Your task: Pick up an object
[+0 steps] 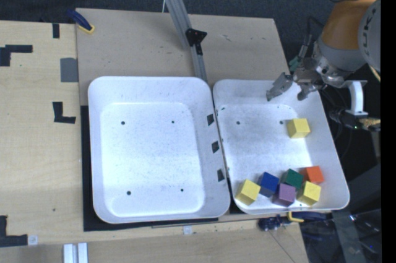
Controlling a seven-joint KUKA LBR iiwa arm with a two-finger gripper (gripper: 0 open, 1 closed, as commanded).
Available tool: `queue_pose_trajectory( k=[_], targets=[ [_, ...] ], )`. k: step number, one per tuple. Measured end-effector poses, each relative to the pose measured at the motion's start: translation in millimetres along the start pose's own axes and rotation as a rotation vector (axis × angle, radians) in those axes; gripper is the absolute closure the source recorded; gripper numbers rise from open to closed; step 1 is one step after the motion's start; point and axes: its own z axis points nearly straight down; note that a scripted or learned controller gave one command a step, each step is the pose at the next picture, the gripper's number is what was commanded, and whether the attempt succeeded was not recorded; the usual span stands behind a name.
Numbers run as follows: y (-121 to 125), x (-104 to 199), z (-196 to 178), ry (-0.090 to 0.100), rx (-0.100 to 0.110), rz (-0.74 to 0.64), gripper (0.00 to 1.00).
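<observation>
My gripper (291, 90) hangs over the far edge of the right bin (247, 132), its two fingers spread open with nothing between them. A lone yellow cube (298, 128) lies a little in front of the gripper, near the bin's right wall. At the bin's near edge a cluster of cubes sits together: a yellow cube (249, 191), a blue cube (269, 182), a purple cube (286, 194), a green cube (292, 179), an orange cube (314, 174) and another yellow cube (310, 193).
The left bin (148, 150) stands beside the right one, with black clips along the shared rim. A grey metal strut (179, 14) slants across the bench behind the bins. The arm's orange band (346, 23) is at the right.
</observation>
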Motion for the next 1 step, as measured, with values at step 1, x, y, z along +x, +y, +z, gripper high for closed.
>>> queue_pose_trajectory(
  k=[1],
  targets=[
    [6.4,-6.3,52.7,0.000,0.001,0.000,0.00]
  ],
)
